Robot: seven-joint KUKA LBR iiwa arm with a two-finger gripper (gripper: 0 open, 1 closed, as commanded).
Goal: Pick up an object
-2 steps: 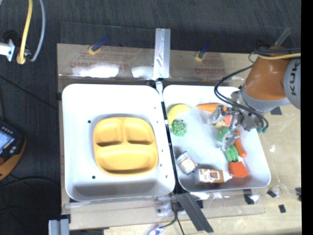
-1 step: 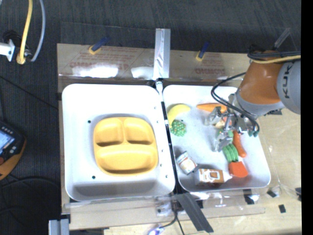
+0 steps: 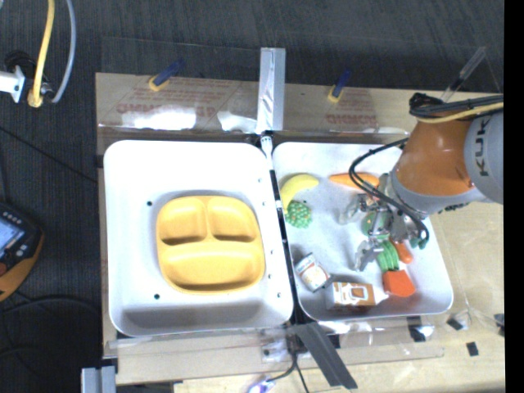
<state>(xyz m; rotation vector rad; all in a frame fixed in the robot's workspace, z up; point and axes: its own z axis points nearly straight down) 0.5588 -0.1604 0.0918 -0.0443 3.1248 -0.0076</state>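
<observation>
My gripper [image 3: 361, 235] hangs low over the middle of the right bin [image 3: 327, 240], below the arm's orange band [image 3: 438, 166]. It stands open, with bare bin floor between its fingers. Just to its right lie a green toy [image 3: 388, 257] and an orange-red toy [image 3: 399, 282]. An orange carrot [image 3: 352, 180] lies behind it, partly under the arm's cables. To the left sit a yellow fruit [image 3: 296, 186] and a green studded ball [image 3: 299, 214]. Near the front are a small tin [image 3: 312, 273] and a brown-and-white carton [image 3: 359, 295].
The left bin [image 3: 131, 219] holds a yellow divided tray [image 3: 210, 241]. A ridge between the bins [image 3: 277, 219] separates them. Black cables [image 3: 368, 166] loop off the wrist over the right bin's back. Clamps and tape sit behind the bins.
</observation>
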